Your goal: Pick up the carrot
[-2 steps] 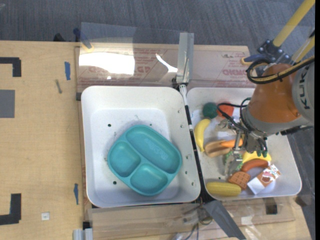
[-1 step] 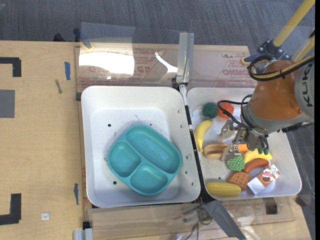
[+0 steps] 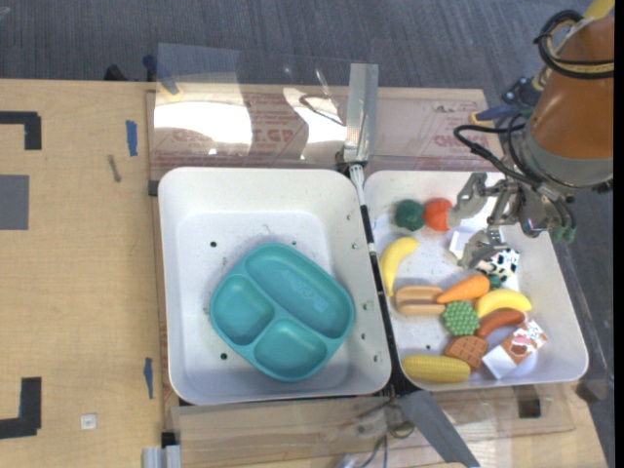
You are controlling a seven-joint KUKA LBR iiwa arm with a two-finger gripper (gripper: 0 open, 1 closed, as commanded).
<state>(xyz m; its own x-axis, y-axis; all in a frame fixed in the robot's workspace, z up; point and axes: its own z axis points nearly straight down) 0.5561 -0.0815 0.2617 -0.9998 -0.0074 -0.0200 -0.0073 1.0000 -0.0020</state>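
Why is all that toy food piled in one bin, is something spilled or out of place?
Nothing looks spilled or broken. The toys, including the carrot and hot dog, simply lie jumbled in the right bin. The teal divided plate sits slightly askew in the left bin.

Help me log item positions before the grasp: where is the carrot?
The carrot lies in the right bin, near its middle, between the hot dog on its left and the banana on its right.

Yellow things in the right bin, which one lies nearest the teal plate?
The corn cob, at the right bin's front left corner. The two bananas lie farther back, and the second also farther right, from the teal plate.
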